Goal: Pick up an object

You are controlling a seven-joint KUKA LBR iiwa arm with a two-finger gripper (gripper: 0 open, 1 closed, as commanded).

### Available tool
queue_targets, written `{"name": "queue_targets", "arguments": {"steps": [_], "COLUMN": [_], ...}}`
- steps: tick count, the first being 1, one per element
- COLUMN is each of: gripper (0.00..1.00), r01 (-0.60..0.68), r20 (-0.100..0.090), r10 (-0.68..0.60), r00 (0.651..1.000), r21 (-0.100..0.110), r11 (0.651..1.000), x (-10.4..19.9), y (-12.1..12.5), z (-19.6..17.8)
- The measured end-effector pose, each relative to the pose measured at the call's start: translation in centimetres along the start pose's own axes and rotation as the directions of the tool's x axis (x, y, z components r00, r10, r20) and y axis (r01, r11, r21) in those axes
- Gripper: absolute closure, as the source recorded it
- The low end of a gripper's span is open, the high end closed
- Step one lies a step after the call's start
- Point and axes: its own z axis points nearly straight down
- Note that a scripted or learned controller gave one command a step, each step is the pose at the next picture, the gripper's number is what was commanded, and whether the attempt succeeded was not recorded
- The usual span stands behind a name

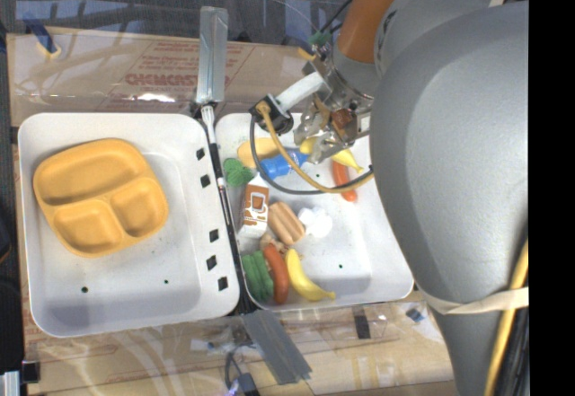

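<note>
While the yellow tray (99,195) sits in the bin left of it, the gripper (325,136) hangs over the banana (305,277) bin (382,246); its state I cannot tell.

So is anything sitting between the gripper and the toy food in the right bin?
Nothing visible blocks it. The gripper hangs over the far end of the right white bin, above the yellow toy piece and orange carrot. A looping yellow cable drapes across the blue toy piece nearby.
</note>
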Motion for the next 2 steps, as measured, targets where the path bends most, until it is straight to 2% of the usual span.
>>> {"name": "queue_targets", "arguments": {"steps": [1, 2], "gripper": [1.00, 1.00], "r01": [-0.017, -0.123], "r20": [0.002, 0.008], "r10": [0.017, 0.123], "r00": [1.000, 0.992], "r21": [0.000, 0.004], "r11": [1.000, 0.992], "x": [-5.7, -6.4], "y": [6.4, 4.9], "z": [-2.2, 1.7]}}
